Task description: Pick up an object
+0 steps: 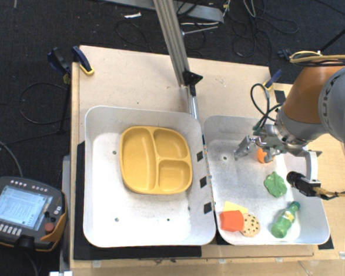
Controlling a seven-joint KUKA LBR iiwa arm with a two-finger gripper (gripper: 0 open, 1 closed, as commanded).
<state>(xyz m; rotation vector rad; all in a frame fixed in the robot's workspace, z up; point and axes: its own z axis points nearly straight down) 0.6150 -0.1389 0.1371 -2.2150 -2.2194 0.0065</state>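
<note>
My gripper (256, 152) hangs low over the back of the right bin (229, 168), and it is open. One grey finger (242, 149) slants down to the left. A small orange object (262, 156) lies on the bin floor just right of that finger, under the wrist and partly hidden by it. Nearer the front lie a lumpy green object (275, 184), a green bottle (284, 219), a red block (232, 220) on a yellow slice (236, 207), and a round cookie (250, 226).
The left bin (100, 159) holds a yellow divided plate (157, 160). A metal pole (175, 37) slants up from the gap between the bins. A black cable part (302, 182) hangs beside the wrist. A teach pendant (20, 211) lies off the bench.
</note>
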